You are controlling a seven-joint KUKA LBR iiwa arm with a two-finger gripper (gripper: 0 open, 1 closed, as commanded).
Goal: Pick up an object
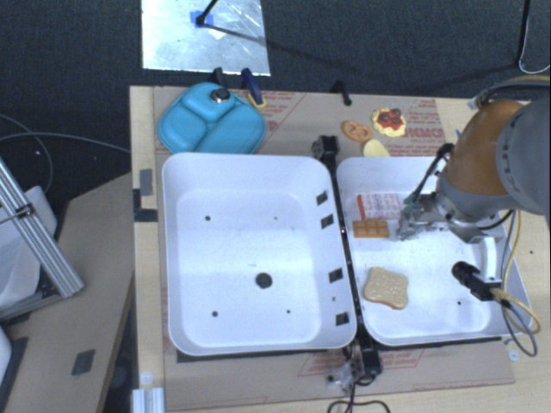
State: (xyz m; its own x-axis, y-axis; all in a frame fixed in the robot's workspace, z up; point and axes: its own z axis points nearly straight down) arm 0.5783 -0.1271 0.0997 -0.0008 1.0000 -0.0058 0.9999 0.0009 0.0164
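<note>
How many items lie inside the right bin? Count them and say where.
3: a red-and-white box and brown waffle near the hand, toast slice below. The arm may hide more.

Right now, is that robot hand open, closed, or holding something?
Hand: cannot be told; it sits low in the right bin beside the waffle.

No lettering can be read with certainty. Red print runs along the surface (284, 110) behind the right bin (430, 317), and the red-and-white box (380, 204) inside that bin bears marks too small to read.
</note>
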